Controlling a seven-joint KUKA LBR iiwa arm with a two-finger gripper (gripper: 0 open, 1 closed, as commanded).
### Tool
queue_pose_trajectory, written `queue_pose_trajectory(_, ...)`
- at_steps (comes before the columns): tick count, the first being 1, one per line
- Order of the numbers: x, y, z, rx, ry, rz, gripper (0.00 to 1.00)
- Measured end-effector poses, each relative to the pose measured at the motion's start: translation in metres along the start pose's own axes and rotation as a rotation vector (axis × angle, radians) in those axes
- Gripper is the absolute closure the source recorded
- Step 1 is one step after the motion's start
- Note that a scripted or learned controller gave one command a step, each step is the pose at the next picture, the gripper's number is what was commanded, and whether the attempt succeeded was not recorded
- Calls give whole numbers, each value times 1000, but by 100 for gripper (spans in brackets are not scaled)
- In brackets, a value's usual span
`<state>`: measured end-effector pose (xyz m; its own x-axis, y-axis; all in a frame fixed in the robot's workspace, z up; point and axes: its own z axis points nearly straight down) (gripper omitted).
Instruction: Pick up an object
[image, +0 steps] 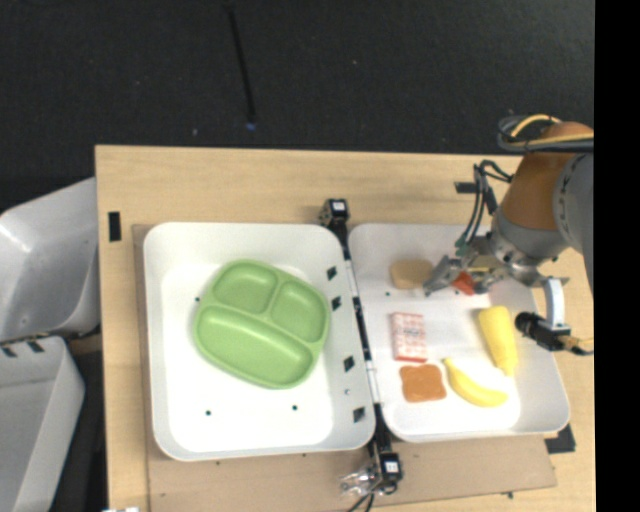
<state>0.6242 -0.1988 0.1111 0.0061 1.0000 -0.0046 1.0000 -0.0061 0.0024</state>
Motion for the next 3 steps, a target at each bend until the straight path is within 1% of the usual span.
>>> queue_pose_trajectory(1, -1, 2, -15, -6, 0, 2, 100)
queue_pose_trajectory(2, -4, 4, -58, -2, 3, -1, 100)
queue_pose_trajectory(3, -11, 9, -122, -6, 1, -6, 100)
